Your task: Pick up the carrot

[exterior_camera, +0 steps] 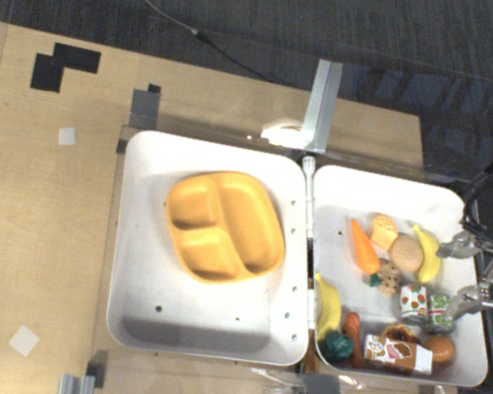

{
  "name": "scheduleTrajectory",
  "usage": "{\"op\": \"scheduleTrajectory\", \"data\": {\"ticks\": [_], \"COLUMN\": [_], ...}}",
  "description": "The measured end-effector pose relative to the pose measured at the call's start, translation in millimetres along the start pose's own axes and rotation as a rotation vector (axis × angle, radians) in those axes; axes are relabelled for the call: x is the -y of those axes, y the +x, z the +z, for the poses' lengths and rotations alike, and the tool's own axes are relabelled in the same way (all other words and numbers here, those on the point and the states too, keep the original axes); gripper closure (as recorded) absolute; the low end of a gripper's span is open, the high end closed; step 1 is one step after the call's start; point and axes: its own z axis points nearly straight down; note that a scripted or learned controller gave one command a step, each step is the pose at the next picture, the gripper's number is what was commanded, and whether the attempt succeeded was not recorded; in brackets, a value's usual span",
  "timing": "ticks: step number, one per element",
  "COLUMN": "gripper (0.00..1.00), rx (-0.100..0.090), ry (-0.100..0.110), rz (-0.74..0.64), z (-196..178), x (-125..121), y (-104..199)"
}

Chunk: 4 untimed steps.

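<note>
Carrot [364,247] lying in right bin [342,184], hand [472,273] released beside it, labels unreadable

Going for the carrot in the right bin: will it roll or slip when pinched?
The carrot looks like smooth, rigid toy plastic, so probably light and a bit slippery. Its tapered round body may roll or squirt out of a pinch. It lies near a bread roll, which could be nudged.

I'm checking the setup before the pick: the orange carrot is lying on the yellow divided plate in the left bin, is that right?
Not quite. In the camera view the orange carrot lies in the right white bin, among the other toy foods, beside the tan bread roll. The yellow divided plate is in the left white bin, as you said.
</note>
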Motion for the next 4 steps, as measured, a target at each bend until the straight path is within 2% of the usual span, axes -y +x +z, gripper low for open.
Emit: {"op": "scheduleTrajectory", "data": {"ticks": [1,2,3,4], "gripper": [0.00,0.00,0.00,0.00], "rx": [0.008,0.004,0.005,0.008], "ry": [-0.001,0.000,0.000,0.001], "rz": [0.015,-0.082,-0.139,-0.124], "z": [166,181,182,182], "x": [-31,-65,-77,-80], "y": [-7,-48,-97,-93]}}
